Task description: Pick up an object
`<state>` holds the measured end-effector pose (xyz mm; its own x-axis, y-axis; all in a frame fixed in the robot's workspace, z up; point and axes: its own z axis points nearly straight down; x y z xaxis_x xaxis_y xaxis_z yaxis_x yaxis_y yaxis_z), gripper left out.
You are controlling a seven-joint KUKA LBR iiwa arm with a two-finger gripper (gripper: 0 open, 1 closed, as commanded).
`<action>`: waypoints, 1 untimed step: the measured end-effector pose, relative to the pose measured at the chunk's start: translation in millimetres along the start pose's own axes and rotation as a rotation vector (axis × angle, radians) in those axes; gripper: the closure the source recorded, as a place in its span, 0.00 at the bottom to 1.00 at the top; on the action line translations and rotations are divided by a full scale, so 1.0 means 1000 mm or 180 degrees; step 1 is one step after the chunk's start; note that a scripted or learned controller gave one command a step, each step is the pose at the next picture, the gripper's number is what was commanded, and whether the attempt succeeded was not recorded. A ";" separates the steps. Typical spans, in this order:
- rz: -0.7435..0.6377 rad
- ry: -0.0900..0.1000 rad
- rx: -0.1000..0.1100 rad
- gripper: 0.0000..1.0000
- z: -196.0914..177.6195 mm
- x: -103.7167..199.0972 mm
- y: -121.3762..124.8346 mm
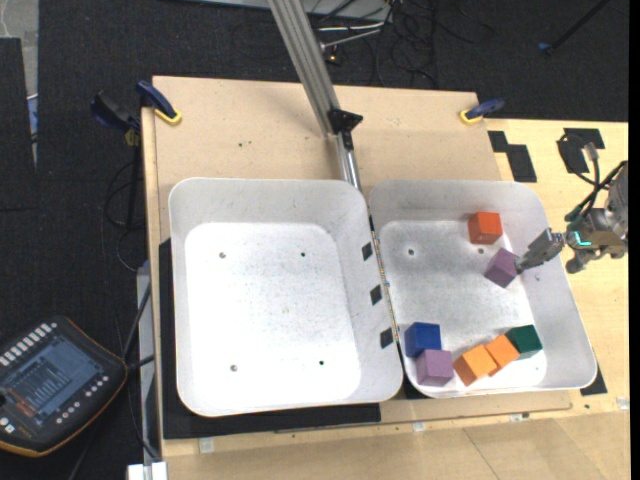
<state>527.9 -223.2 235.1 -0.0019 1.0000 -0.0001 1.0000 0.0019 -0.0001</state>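
1. You see two white bins side by side on the bench: the left bin (270,288) and the right bin (450,218).
2. The right bin holds six blocks. An orange block (485,227) sits near the far right part, and a purple block (501,267) lies tilted just below it.
3. Along the near edge, note a blue block (422,337) touching a second purple block (434,366). To their right an orange pair (480,360) sits just beside a green block (524,342).
4. The gripper (545,248) comes in over the right rim of the right bin, its tip just beside the tilted purple block. You cannot tell from this angle how wide it stands, and nothing is seen between its fingers.
5. A teach pendant (50,378) lies on the floor at lower left. Blue clamps (155,98) hold the far corners of the bench board.
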 end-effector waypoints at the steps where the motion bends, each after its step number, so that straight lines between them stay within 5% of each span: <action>1: 0.0001 0.0004 0.0013 0.00 0.048 0.004 0.008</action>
<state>535.9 -219.5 187.0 -0.0017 1.0000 0.0011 1.0000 0.0017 -0.0041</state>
